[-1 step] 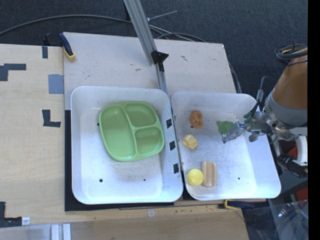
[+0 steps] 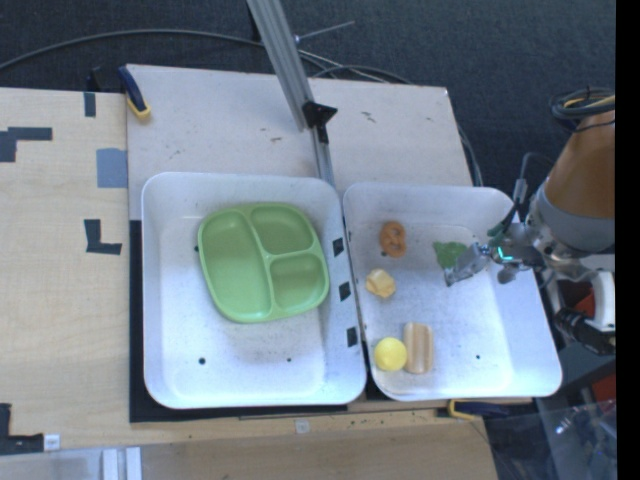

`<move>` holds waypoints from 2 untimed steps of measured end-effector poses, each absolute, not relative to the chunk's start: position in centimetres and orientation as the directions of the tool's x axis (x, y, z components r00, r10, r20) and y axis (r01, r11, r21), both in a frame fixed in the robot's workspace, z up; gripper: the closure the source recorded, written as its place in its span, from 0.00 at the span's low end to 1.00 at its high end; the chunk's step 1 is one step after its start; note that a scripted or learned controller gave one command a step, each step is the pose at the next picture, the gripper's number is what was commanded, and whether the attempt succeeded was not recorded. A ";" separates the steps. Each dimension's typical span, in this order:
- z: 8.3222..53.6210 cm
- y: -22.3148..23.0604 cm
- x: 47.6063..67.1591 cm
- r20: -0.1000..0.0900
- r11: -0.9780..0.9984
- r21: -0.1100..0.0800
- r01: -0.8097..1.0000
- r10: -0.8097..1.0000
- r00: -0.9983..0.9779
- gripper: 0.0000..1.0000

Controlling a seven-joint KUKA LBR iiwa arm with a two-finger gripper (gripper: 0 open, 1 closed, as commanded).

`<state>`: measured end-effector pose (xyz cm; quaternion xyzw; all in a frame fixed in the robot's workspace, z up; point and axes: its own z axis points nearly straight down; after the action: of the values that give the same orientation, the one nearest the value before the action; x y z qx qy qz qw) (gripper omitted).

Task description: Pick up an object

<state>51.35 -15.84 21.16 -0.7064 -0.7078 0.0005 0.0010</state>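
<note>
Gripper [image 2: 466,265] sits low in the right bin [image 2: 520,363], near its right wall, just beside a small green object [image 2: 449,253]; whether its fingers are apart or together cannot be told, and nothing is seen clamped between them. Other candidates in this bin: brown piece [image 2: 393,238], pale yellow chunk [image 2: 380,285], yellow ball [image 2: 390,354] touching a tan block [image 2: 418,348]; the left bin [image 2: 170,348] holds a green divided tray [image 2: 265,261]. Judgement: the green object is nearest; centre over it, descend squarely, close firmly, lift straight; avoid nudging it against the bin wall.
</note>
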 end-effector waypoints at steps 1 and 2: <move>16.7 -15.8 50.9 0.001 0.002 -0.007 1.000 1.000 -0.002 0.00; 10.4 -16.0 50.2 0.002 0.001 -0.009 1.000 1.000 -0.001 0.00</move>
<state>50.19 -15.97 10.41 -0.7068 -0.7074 0.0025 0.0038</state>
